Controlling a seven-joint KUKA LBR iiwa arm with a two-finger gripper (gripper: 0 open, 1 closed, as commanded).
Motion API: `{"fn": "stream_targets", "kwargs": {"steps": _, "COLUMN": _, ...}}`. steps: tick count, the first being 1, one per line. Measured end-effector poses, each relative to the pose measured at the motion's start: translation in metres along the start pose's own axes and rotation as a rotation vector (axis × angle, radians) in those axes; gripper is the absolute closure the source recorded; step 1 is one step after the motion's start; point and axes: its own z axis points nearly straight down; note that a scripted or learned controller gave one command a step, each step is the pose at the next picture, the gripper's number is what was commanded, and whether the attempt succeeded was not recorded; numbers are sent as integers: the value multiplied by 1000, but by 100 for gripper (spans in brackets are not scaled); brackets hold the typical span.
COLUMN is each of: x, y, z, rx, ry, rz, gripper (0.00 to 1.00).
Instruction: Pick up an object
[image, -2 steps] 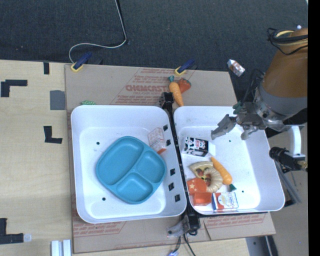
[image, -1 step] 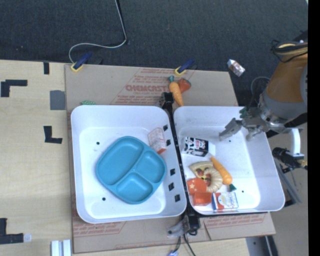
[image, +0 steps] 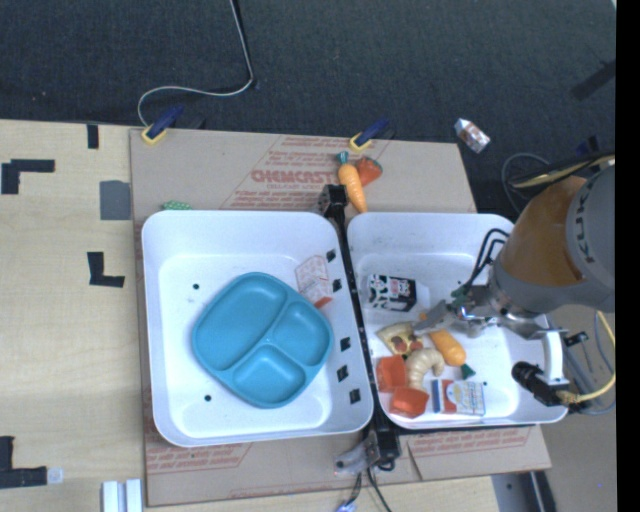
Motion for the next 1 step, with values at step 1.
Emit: {"fn": "stream_targets", "kwargs": {"steps": 1, "x": 1, "y": 0, "z": -10, "rx": -1, "ry": 0, "rz": 0, "gripper": 100}}
